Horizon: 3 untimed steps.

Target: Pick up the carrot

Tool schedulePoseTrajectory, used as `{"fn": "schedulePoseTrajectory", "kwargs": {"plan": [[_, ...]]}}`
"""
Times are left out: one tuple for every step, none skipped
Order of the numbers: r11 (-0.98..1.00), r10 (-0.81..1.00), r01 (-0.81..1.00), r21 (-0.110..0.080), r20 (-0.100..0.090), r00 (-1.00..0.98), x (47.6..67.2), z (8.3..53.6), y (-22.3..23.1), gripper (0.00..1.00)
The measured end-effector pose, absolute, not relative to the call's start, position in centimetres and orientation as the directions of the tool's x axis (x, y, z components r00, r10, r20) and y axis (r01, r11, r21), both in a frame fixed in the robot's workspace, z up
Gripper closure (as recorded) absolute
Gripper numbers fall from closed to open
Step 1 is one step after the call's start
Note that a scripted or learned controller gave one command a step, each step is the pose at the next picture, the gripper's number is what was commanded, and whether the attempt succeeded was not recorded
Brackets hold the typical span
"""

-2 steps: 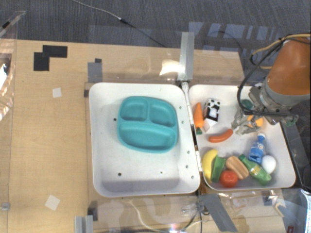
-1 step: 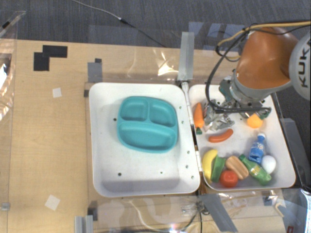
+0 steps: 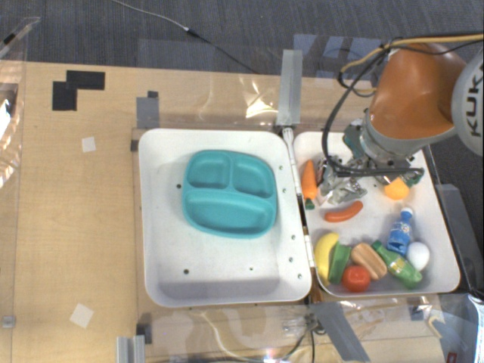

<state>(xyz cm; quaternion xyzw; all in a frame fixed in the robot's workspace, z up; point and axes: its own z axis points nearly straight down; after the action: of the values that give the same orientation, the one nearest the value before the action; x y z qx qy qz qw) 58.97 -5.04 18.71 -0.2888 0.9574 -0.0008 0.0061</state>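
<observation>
The carrot (image 3: 309, 180) lies in the right bin (image 3: 446, 233), tight against the bin's left wall and a bit nearer the far edge. It points along that wall, with its green top toward the near side. It looks like a small toy carrot, so it is likely light, hard and a little smooth. It could slip or roll if it is pinched at the thin tip. I think the fat middle is the best place to take hold, but the wall is so close that one finger has little room on that side.

The end effector (image 3: 338, 186) hangs low just beside the carrot, on its right. Its metal parts blur together, so I cannot tell how it is set, and I see nothing caught in it. A red sausage (image 3: 342, 212) lies just below it.

An orange fruit (image 3: 396, 189) sits partly under the arm (image 3: 412, 89). More toy food is piled along the near edge: a banana (image 3: 325, 252), a tomato (image 3: 357, 278), a bun (image 3: 369, 259), a bottle (image 3: 399, 233) and an egg (image 3: 417, 256). The left bin (image 3: 162, 263) holds a teal tray (image 3: 227, 191). The big arm hides the right bin's far right corner.
</observation>
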Motion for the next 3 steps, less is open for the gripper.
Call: {"fn": "schedulePoseTrajectory", "kwargs": {"plan": [[0.872, -0.49, -0.49, -0.002, -0.008, -0.872, 57.8, 18.6, -4.6, 0.0], [0.904, -0.428, -0.428, -0.004, -0.011, -0.904, 59.7, 18.7, -5.3, 0.0], [0.884, -0.467, -0.467, -0.008, -0.011, -0.884, 54.3, 22.7, -7.6, 0.0]]}}
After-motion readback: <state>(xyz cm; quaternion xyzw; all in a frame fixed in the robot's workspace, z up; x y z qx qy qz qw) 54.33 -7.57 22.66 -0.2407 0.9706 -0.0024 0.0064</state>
